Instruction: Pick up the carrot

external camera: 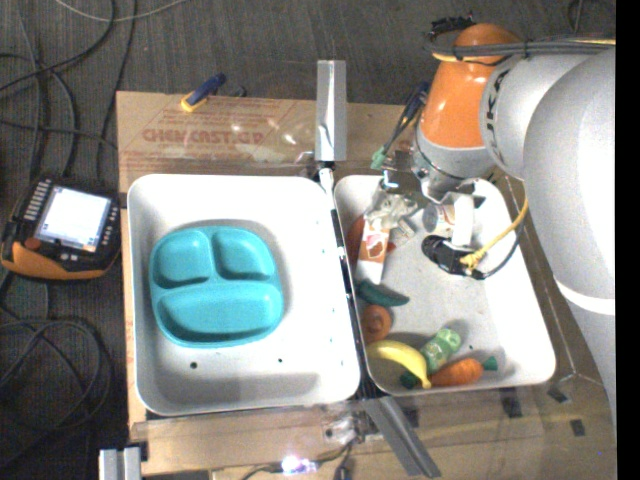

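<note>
down at the front of the right bin lies the carrot (green top pointing right), next to a banana and a green bottle. gripper hangs at the bin's far left corner, well apart; open or closed, i cannot tell. left bin holds 1 blue plate.

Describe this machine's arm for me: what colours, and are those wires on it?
The arm is bulky, rounded and pale grey, with a glossy orange band above the wrist. Below sits a metallic gripper. A yellow cable loops beside it, and thin dark and green wires run along the wrist.
</note>
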Robot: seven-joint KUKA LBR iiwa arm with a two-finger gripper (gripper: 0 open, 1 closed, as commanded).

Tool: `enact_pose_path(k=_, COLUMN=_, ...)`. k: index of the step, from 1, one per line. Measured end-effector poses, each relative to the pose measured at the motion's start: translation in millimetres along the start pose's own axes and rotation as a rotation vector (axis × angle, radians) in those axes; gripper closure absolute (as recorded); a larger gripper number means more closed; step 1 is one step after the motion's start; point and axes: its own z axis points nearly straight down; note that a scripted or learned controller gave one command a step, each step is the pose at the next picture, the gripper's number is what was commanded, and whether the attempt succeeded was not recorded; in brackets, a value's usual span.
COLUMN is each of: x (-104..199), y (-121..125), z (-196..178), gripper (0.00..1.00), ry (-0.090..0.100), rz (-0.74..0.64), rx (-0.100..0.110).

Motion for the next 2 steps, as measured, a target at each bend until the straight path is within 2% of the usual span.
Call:
enact_pose_path(k=1, x=24, y=-65, z=2, gripper=1.0, ry=-0.001, rz=0.254, rx=0.002)
enact_pose_path(k=2, x=74, y=-158, z=3, gripper=1.0, ry=-0.003, rz=0.504, rx=0.002)
